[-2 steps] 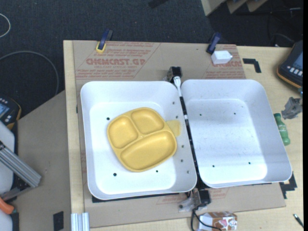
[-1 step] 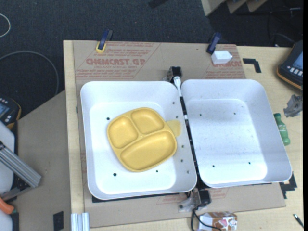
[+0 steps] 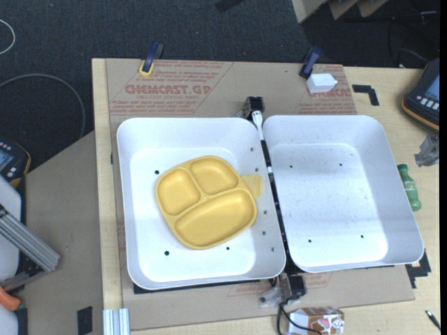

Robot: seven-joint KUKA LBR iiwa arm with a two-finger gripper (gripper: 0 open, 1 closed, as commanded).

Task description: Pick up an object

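Note:
A yellow divided plate (image 3: pixel 204 201) with three compartments lies flat in the middle of the left white bin (image 3: pixel 133 159). A small yellow tab sticks out at its right side, toward the bin's right wall. The right white bin (image 3: pixel 391 187) sits beside it, their rims touching along the centre.
Both bins rest on a cardboard-covered bench (image 3: pixel 209 82). Clamps stand at the back edge, blue and yellow (image 3: pixel 149 60) and blue with a white block (image 3: pixel 318 75). A green object (image 3: pixel 409 187) lies by the right bin's outer rim. Cables and connectors (image 3: pixel 293 306) sit at the front.

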